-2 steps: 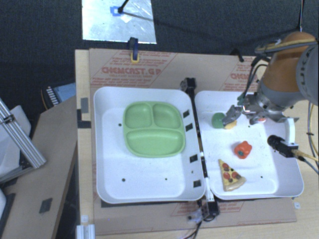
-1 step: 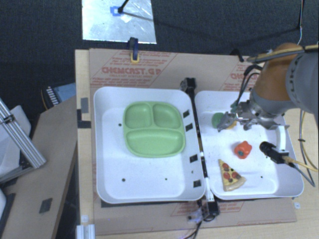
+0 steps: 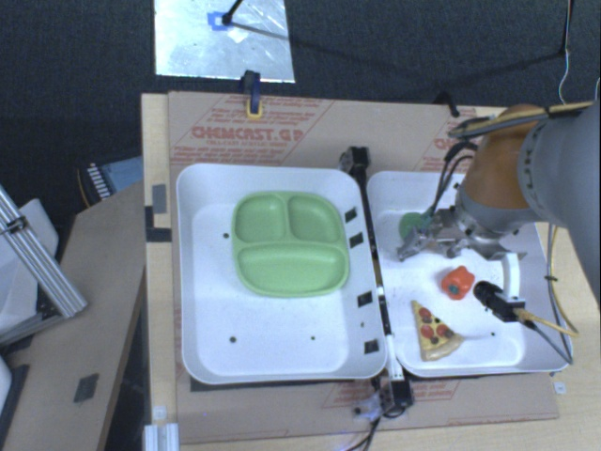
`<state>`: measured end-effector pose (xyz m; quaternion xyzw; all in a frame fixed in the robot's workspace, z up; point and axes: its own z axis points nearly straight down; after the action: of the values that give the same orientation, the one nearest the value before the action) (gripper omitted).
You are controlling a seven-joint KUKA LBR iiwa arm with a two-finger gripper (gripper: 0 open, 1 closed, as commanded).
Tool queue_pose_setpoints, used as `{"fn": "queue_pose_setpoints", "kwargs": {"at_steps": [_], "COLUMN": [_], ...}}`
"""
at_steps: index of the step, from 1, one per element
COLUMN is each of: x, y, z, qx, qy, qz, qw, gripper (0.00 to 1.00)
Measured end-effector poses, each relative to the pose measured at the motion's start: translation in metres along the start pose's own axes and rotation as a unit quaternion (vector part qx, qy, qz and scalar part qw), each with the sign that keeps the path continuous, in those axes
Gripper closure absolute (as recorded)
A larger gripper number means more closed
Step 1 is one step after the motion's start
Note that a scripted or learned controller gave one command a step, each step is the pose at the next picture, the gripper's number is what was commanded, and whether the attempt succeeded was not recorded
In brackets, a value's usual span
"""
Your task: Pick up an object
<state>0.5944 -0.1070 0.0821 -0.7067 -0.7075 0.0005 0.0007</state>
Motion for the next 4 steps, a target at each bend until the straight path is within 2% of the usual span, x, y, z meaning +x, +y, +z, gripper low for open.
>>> {"fn": "queue_pose_setpoints", "kwargs": {"at_steps": [1,3,4], "x": [-0.001,0.004,-0.005], "y": [0.001,-0.009,-0.012], "z": [-0.013,-0.112,-0.17], "qx": [-0.002,-0.004,-0.005], "qy": [-0.001,0.0,-0.001], "qz": [0.0,-0.002,-0.001], "qw": [1.0,1.0,1.0], "gripper": [1.0,1.0,1.0]}}
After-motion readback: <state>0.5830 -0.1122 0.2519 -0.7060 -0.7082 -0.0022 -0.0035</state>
